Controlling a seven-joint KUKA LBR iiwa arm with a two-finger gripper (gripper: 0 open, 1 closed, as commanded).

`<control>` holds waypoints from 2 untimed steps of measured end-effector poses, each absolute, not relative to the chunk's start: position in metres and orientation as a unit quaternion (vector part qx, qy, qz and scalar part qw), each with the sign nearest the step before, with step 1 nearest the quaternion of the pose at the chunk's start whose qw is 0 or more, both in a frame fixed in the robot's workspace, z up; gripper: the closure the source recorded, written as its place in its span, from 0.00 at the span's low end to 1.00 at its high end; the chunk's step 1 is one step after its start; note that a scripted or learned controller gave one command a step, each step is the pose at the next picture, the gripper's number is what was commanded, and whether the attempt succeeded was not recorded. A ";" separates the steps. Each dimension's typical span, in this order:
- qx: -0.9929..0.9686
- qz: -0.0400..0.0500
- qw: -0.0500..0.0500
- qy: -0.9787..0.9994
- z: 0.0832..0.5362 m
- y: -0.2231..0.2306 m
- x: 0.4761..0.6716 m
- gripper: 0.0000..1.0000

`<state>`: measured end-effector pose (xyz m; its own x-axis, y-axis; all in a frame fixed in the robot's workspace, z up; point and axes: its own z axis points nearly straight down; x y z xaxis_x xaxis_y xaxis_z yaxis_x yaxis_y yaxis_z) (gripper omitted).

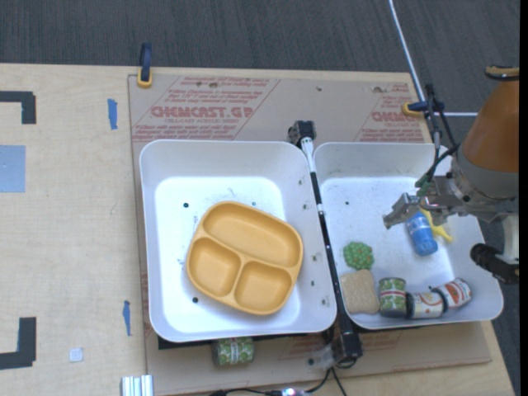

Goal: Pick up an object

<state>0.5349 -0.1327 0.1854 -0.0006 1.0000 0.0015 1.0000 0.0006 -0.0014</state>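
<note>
In the left bin (157,221) a yellow divided plate (244,256) lay. In the right bin (363,159), lower frame, were a green ball (358,255), a sponge (359,291) and two cans (393,296). At right, the end effector (417,213) seemed to grip a blue bottle (423,235).

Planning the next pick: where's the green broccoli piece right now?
In the camera view, the broccoli lies in the right bin, near its left wall, just above the tan sponge and left of the blue bottle.
</note>
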 end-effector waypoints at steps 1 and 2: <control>-0.707 -0.002 -0.002 -0.707 0.087 -0.103 0.552 0.00; -0.707 -0.002 -0.003 -0.707 0.087 -0.098 0.520 0.00</control>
